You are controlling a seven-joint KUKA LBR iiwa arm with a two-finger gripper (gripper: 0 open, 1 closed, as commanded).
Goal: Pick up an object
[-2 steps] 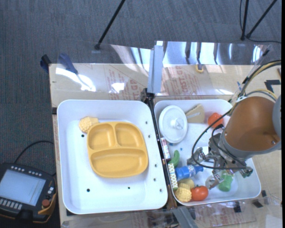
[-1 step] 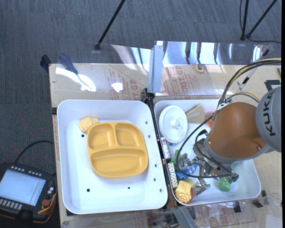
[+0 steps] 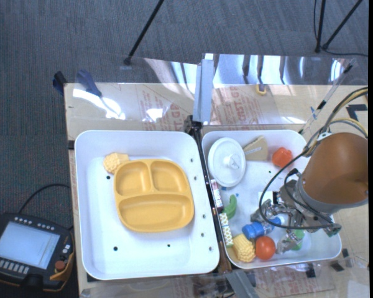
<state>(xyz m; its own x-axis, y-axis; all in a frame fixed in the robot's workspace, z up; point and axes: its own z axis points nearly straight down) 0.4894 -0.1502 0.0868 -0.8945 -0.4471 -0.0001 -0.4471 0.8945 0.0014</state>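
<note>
My gripper (image 3: 280,225) is down in the right bin (image 3: 323,253), near its front right corner, under the orange wrist band (image 3: 336,169). Right at the gripper lie a blue piece (image 3: 255,230) and a pale green piece (image 3: 293,238); whether either one is gripped I cannot tell. A red tomato (image 3: 265,248) and a yellow corn cob (image 3: 243,248) lie just in front of and left of the gripper. Farther back in the same bin are a white round lid (image 3: 228,161), a tan wedge (image 3: 256,148) and an orange ball (image 3: 282,157).
A green piece (image 3: 230,205) and a dark printed bar (image 3: 225,221) lie along the right bin's left wall. The left bin (image 3: 93,241) holds a yellow divided plate (image 3: 153,194) and a small yellow piece (image 3: 115,162). Cables loop around the wrist.
</note>
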